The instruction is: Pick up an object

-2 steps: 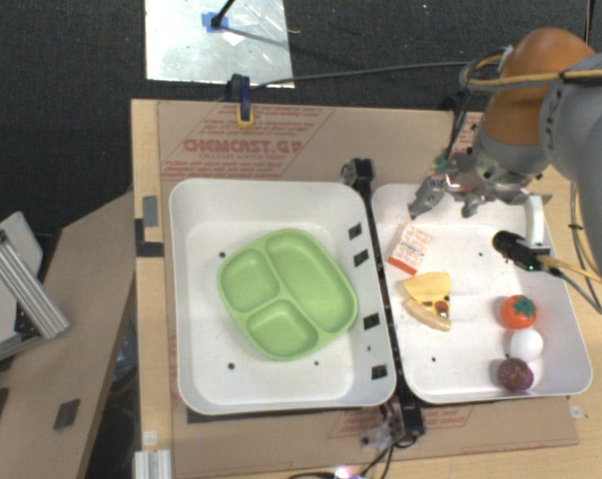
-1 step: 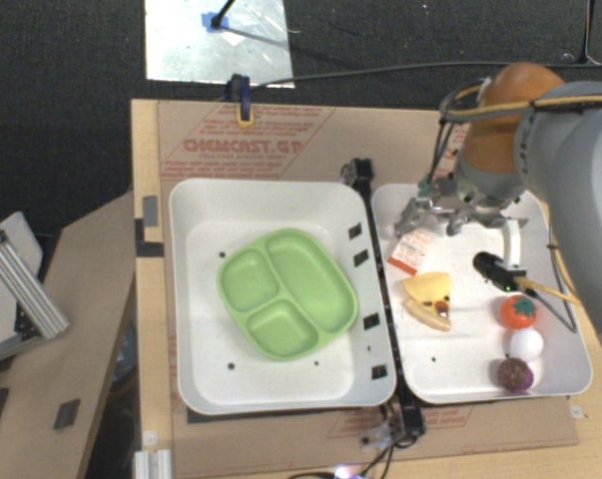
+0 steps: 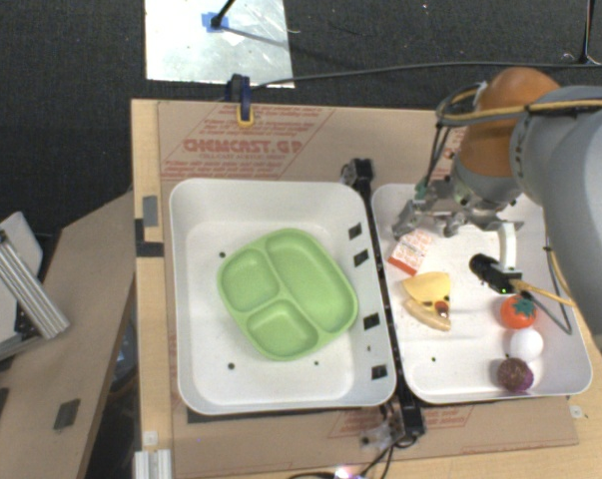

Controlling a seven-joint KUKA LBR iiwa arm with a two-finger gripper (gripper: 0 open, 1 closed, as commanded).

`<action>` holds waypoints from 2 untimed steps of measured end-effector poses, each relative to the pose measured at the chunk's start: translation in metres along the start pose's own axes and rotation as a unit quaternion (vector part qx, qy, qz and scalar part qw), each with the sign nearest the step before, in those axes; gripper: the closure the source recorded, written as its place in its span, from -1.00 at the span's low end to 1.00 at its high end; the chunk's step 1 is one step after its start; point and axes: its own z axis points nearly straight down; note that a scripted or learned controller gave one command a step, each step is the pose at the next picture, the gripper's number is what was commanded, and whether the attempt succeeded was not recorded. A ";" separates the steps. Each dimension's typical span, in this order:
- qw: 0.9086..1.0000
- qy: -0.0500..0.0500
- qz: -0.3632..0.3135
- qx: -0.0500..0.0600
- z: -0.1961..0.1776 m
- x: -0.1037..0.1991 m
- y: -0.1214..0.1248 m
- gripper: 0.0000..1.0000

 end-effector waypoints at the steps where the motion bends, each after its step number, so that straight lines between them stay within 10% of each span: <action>1: 1.000 0.000 0.000 -0.002 -0.012 0.000 0.001 1.00; 2: 1.000 0.000 -0.001 -0.002 -0.056 0.003 0.002 1.00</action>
